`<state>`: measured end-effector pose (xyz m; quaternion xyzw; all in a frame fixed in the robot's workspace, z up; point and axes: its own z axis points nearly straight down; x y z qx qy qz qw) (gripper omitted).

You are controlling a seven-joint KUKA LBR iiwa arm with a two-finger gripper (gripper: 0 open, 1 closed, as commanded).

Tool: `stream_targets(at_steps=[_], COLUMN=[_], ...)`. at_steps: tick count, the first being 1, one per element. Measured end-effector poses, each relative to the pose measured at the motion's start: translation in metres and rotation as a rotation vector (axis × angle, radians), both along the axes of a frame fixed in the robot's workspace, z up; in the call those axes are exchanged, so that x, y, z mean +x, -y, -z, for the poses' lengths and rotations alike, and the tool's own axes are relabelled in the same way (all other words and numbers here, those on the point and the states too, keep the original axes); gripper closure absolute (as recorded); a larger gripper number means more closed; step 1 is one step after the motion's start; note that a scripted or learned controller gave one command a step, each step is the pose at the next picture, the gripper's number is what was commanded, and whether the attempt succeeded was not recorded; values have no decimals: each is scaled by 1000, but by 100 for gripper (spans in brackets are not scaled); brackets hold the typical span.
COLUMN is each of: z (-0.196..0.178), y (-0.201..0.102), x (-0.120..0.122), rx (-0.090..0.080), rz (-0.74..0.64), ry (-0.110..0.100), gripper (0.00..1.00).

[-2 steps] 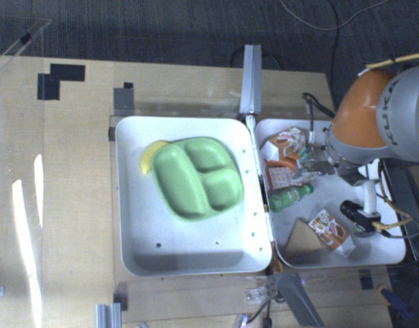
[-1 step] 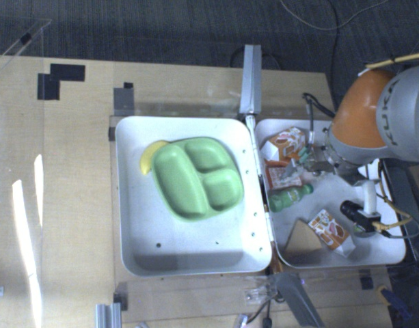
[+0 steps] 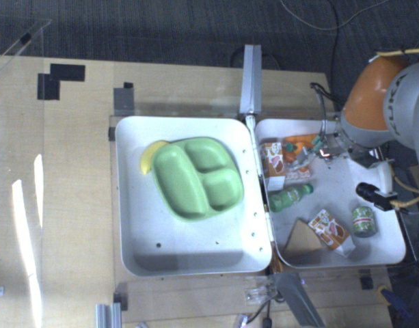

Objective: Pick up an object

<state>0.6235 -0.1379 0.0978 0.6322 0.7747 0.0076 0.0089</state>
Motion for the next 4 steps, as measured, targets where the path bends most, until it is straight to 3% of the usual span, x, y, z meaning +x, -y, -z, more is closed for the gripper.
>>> stream_targets(at_steps=[1, 2, 3, 4], z=[2, -10, -6, -4], y=[23, 19, 13, 68], x=[50, 51, -38, -9], rx=[-1, -1, -10, -5], rz=[-19, -30, -219, -125], ry=[-12, -12, 0, -15], gripper=[0, 100, 100, 100])
